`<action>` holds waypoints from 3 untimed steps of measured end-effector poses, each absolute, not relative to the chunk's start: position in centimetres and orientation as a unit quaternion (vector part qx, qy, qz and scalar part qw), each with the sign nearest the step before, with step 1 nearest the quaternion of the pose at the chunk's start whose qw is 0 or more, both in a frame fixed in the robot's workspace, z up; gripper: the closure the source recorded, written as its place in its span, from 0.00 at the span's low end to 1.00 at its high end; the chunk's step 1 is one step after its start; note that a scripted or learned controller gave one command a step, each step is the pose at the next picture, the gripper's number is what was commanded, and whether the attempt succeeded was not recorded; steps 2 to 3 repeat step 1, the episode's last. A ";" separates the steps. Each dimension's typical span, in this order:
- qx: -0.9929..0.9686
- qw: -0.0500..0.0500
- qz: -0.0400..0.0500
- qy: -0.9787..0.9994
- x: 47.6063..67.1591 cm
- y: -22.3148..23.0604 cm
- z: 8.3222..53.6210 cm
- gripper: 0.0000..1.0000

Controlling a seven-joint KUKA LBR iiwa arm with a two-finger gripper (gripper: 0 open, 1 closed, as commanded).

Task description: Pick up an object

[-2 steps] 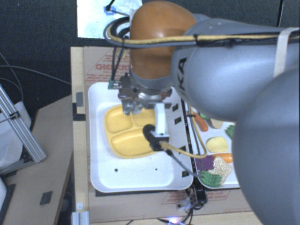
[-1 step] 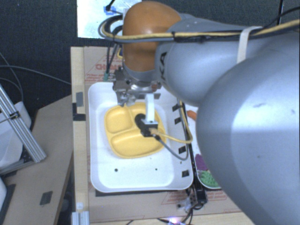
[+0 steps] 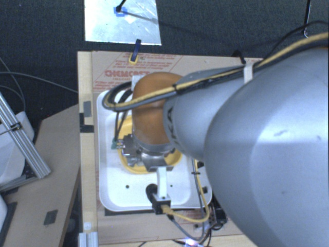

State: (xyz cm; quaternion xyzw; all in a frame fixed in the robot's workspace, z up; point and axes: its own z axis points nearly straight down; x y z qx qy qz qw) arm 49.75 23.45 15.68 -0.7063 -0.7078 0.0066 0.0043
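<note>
My gripper (image 3: 149, 161) hangs over the left white bin (image 3: 105, 192), pointing straight down, with the grey wrist and orange band (image 3: 149, 107) covering it from above. A yellow object (image 3: 128, 166) lies on the bin floor right under the gripper, showing as a curved yellow edge on both sides of the wrist. A small green bit (image 3: 115, 141) peeks out at the wrist's left side. I cannot see whether the gripper touches the yellow object.
The big grey arm (image 3: 257, 138) covers the right bin and much of the bench. Under the bins lies a cardboard sheet (image 3: 118, 68) with red print; a blue and yellow clip (image 3: 135, 51) sits at its back edge. An aluminium frame (image 3: 20, 138) stands at the left.
</note>
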 end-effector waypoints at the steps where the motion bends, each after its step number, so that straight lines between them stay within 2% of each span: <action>1: -0.707 -0.002 -0.004 -0.707 56.1 23.5 10.2 1.00; 3: -0.707 -0.002 -0.004 -0.707 56.1 23.5 10.2 1.00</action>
